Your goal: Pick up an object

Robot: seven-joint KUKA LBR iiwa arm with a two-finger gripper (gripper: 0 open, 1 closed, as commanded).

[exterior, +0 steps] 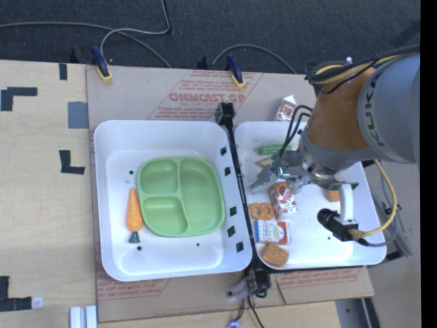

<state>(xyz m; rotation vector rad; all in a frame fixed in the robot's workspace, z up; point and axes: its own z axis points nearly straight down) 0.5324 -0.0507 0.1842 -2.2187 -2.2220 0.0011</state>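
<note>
1. Two white bins sit side by side on the worktop: the left bin (109,203) and the right bin (314,244).
2. The left bin holds one green plate (181,197) with three compartments and one carrot (134,210) lying just beside the plate's left edge.
3. The right bin holds several small things: one red-and-white packet (283,198) near the middle, one pretzel (261,211) just left of it, one flat packet (272,232) below, one brown piece (276,254) at the front, one small orange piece (332,195) to the right, and one green stick (270,149) toward the back.
4. One carton (287,108) stands at the right bin's back rim.
5. The arm (355,115) hangs over the right bin; its jaws (272,173) are low, just above the red-and-white packet, and I cannot tell whether they are open or closed.
6. The bins rest on a cardboard sheet (177,94) held by two clamps (102,65) at its far edge; dark carpet (273,12) with cables lies beyond.
</note>
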